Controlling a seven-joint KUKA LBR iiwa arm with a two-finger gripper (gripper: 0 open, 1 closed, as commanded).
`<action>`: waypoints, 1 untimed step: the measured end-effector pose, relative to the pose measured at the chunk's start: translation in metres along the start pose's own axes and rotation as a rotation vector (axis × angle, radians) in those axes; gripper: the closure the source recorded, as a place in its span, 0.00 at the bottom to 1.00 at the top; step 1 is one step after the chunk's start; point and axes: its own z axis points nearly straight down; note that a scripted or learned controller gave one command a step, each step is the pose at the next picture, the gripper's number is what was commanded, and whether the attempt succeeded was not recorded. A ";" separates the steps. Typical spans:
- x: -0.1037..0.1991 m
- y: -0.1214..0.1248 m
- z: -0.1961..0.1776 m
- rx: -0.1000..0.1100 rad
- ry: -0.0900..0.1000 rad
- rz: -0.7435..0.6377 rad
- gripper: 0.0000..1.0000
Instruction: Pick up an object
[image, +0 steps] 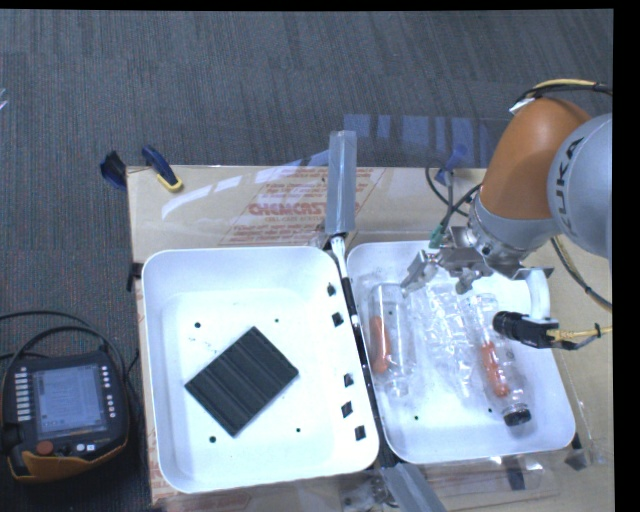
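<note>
Bins (160, 300): glossy white plastic, smooth. Mat (241, 380): matt black, ribbed, looks like rubber. Bottles (390, 340): clear, crinkled, shiny plastic. Surface (200, 205): pale wood or board under a glossy film. Arm (560, 190): smooth grey shell, glossy orange band. Floor (200, 80): matt grey carpet.

Bench with two white bins, set on grey carpet

The cardboard-covered bench (250, 200) fills the lower centre of the frame, carrying the left bin (160, 300) and the right bin (560, 420) side by side, touching at mid-frame. Two clamps (160, 168) grip its upper left corner. A teach pendant (65, 405) lies on the carpet (250, 80) at lower left.
</note>
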 end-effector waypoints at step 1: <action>0.027 -0.006 0.006 0.000 0.000 0.001 0.00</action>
